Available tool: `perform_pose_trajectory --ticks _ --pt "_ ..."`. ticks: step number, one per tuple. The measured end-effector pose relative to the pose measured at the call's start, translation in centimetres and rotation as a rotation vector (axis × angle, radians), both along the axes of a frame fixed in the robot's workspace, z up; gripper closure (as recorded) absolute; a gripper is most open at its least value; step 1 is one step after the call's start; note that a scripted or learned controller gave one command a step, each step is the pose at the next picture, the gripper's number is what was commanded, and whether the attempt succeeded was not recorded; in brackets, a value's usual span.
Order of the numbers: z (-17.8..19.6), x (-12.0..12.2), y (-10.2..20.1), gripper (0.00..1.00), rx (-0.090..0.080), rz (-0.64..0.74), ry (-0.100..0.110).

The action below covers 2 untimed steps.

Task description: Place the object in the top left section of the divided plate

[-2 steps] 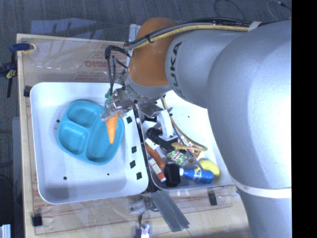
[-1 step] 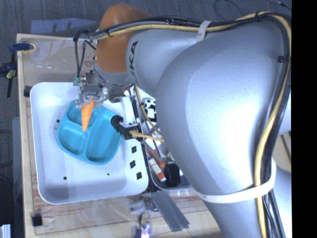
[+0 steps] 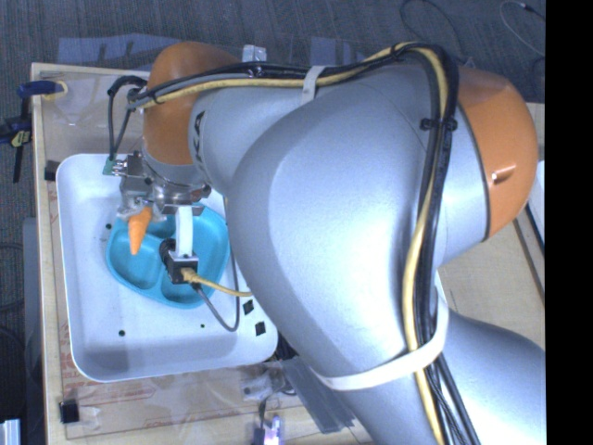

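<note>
- Gripper (image 3: 141, 213) hangs over the left part of the blue divided plate (image 3: 211, 248); an orange carrot-shaped object (image 3: 137, 230) sits at its tip, but whether the fingers clamp it cannot be told.
- White bin (image 3: 88, 276) holds the plate near its middle.
- Grey arm (image 3: 371, 239) with orange band (image 3: 171, 109) covers the right side.

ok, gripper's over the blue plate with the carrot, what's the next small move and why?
Probably a short descent, then release. The orange carrot hangs at the gripper, over the upper left part of the blue divided plate in the white bin. I can't tell whether the carrot already touches the plate, so go down slowly.
</note>
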<state>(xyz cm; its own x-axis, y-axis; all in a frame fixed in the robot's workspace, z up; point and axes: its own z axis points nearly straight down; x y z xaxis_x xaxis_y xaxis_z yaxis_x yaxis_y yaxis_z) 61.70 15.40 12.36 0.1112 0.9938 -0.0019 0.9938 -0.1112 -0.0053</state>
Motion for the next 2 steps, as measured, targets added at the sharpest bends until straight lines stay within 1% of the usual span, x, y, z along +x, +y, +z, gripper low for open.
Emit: perform_pose_trajectory --ticks 1,2 --pt "9.4 -4.0 -2.1 1.00 0.001 0.141 -0.001" --pt "8.9 -4.7 -6.3 1.00 0.002 0.377 0.002"
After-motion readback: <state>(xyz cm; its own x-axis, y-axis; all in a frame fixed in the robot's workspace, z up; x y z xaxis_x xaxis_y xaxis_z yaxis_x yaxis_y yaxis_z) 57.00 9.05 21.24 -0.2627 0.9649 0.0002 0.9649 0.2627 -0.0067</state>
